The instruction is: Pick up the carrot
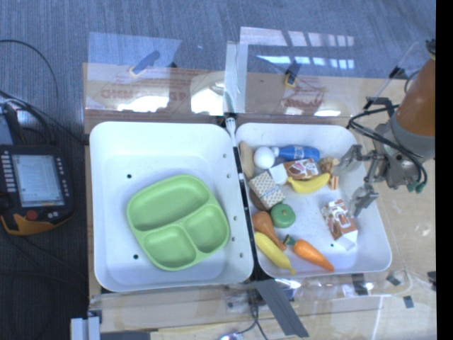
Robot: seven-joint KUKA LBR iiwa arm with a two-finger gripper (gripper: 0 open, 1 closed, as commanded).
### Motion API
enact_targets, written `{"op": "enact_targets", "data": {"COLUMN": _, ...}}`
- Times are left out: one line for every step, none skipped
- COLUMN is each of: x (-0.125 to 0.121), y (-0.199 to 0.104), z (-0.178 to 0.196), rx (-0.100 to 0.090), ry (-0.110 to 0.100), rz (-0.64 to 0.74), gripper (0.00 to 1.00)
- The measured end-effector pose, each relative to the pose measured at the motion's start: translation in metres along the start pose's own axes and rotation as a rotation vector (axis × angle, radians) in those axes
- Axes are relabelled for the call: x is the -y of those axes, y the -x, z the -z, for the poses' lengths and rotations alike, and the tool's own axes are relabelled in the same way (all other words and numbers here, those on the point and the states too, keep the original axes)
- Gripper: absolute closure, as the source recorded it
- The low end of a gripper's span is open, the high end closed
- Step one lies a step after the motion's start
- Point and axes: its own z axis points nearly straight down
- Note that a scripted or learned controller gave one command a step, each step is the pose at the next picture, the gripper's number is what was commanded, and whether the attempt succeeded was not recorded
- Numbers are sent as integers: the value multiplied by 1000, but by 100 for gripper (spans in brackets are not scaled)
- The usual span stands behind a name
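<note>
camera view:
carrot [312, 253]: orange, tapered, lying on its side w/ thick end pointing left, thin tip pointing lower right; sitting near front wall of right bin [375, 255], just right of the yellow veg [274, 251], apart from gripper.
gripper [362, 178]: hanging over right bin's right side, fingers standing open, nothing showing btwn them; carton [339, 220] lying just below it.
arm [417, 112]: reaching in from right, orange band showing at frame edge.
bins: 2, white, sitting side by side; left bin [113, 154] holding 1 green tray [178, 220] w/ 3 compartments.
right bin count: 1 carrot, 1 yellow veg, 1 banana [311, 183], 1 green round item [282, 215], 1 white ball [263, 157], 1 blue bottle [297, 152], 1 checkered box [265, 188], 1 carton, 1 red-white pack [301, 168]. 1 more orange-brown piece [263, 223] lying left of green round item, touching yellow veg; can't tell what it is.
outside bins: 1 pendant [32, 183] w/ screen lying at left on floor.
</note>
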Motion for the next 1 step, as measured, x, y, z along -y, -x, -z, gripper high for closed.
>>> {"op": "enact_targets", "data": {"x": -97, "y": -25, "z": -23, "rx": -2, "ry": 4, "rz": 55, "gripper": 0}}
